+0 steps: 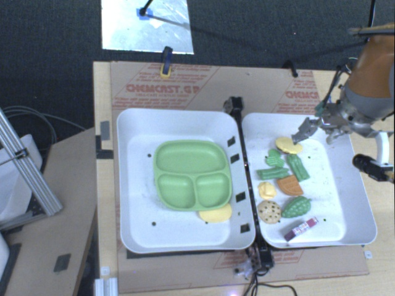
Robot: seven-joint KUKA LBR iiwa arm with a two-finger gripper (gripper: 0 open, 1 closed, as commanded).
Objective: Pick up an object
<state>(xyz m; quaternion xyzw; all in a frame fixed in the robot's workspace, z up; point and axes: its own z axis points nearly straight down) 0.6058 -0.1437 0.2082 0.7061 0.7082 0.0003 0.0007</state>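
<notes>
Yellow flat plastic food piece (288,145) lies near right bin's (355,193) far edge; fingers (304,130) beside it, spread unclear; we descend centred.

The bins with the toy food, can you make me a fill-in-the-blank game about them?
1. The plate in the left bin is ____ in colour.
2. The plate has ____ compartments.
3. The cookie lies in the ____ bin.
4. The gripper hangs over the ____ bin.

Missing words: green; three; right; right.
</notes>
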